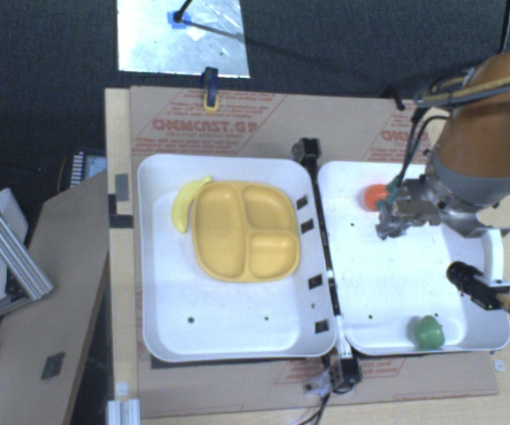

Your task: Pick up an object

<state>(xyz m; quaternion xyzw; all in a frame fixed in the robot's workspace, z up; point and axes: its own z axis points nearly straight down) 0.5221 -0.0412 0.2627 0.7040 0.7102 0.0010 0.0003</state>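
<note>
Left bin (162,326): shallow, white. It holds a yellow divided plate (242,231) with three compartments, lying flat near the middle. A banana (183,204) lies at the plate's far-left edge, touching or partly tucked under it, its long axis running roughly near to far with a slight curve.

Right bin (370,308): shallow, white, joined to the left bin along a black clipped seam. It holds two small items:
- An orange-red object (373,196), rounded, at the far side of the bin, partly hidden by the gripper assembly. Its exact kind cannot be told.
- A green object (428,331), rounded, at the near edge toward the right, well apart from the gripper.

Arm: grey, with an orange band, reaching in from the right over the far-right part of the right bin. The gripper (390,228) points down at the bin floor. Whether its claw is open or closed cannot be told from this angle, and nothing is seen held in it.

Governing relation: the orange-red object lies just beside the gripper, to its left and slightly farther away. It is much the nearer candidate; the green object lies toward the near side and to the right. Being rounded, the orange-red object shows no clear long axis, so judged from here the approach direction matters little; a short shift left and far would seem to centre the gripper over it.
</note>
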